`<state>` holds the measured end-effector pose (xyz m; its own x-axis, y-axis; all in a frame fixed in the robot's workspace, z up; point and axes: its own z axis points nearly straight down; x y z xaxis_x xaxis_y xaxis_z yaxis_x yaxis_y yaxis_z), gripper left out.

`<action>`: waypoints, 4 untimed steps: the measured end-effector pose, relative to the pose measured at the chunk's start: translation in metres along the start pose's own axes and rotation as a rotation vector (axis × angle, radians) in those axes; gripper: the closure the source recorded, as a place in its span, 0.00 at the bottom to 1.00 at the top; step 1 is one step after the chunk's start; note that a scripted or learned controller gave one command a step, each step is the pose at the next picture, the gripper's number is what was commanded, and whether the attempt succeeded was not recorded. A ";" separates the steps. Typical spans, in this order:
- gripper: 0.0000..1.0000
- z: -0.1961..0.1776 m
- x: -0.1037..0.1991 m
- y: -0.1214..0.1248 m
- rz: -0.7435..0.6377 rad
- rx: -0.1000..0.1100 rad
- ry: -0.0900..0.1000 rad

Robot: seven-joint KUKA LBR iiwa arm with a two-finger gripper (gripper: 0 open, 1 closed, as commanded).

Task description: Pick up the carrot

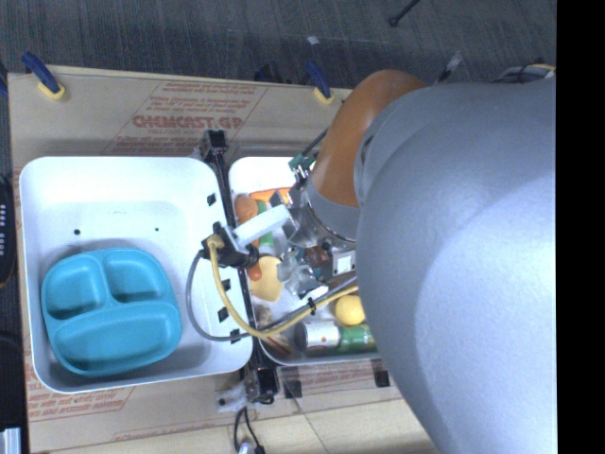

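Observation:
The right bin [248, 170] is mostly covered by my grey arm with its orange band [345, 140]. An orange piece that looks like the carrot [250, 203] lies at the bin's far left corner, partly under a white part of the wrist. My gripper [288, 253] is low inside this bin, just in front of the orange piece, among several items. The wrist body and its cables hide the space below the gripper.
A blue divided plate [109, 310] lies in the left bin [113, 183]. In the right bin I also see a pale yellow item [267, 278], a yellow round fruit [350, 311] and a green-and-white can [331, 337]. A yellow cable [225, 296] loops over the wall between the bins.

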<state>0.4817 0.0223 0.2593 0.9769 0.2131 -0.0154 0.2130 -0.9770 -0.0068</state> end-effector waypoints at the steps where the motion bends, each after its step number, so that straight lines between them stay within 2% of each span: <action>1: 1.00 -0.005 0.009 -0.071 -0.008 -0.005 0.006; 2: 1.00 0.050 0.017 -0.107 -0.074 -0.006 0.000; 3: 1.00 0.009 0.008 -0.060 0.005 -0.003 0.011; 4: 1.00 0.054 0.015 -0.100 -0.005 -0.005 0.001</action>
<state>0.4747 0.1233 0.2062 0.9758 0.2181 -0.0143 0.2181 -0.9759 -0.0018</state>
